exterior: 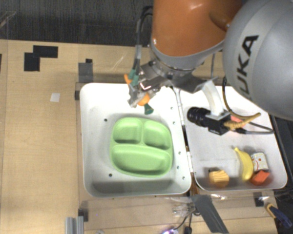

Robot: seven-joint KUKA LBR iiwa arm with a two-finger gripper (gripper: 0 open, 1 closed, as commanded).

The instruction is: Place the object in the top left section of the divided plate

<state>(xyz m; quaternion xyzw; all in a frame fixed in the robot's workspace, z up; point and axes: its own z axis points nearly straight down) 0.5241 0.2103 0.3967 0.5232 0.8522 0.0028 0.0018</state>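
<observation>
A large grey KUKA arm (200, 18) with a broad orange band reaches in from 3 o'clock and covers the upper right of the camera view. Under it, two shallow white bins sit side by side on a pale bench. The left bin (95, 130) is at the middle of the view and the right bin (210, 150) is at 4 o'clock.

A light green divided plate (112, 147) lies flat in the left bin. It has two small sections along its 12 o'clock edge and one long section along its 6 o'clock edge. All three look bare. The top left section (127, 130) is the small one toward 10 o'clock on the plate.

The gripper (138, 100) hangs above the left bin's far edge, just past the plate's rim at 12 o'clock. Its fingers are drawn close together around a small toy carrot (145, 103).

In the right bin, a yellow banana (242, 162) lies toward 5 o'clock. A red and white thing (259, 172) is just beside it, and a small yellow-orange block (218, 178) is near the front rim.

The carrot is the smallest piece. It sticks out below the fingertips, clear of the plate. Its long axis is tilted, with the orange body toward 11 o'clock and the green tip toward 5 o'clock.

The target section lies at about 7 o'clock from the gripper, and it is near. By my judgement, the coming move is a short carry toward 7 o'clock and then a descent. The ridge between the two small sections is the thing to stay clear of.
</observation>
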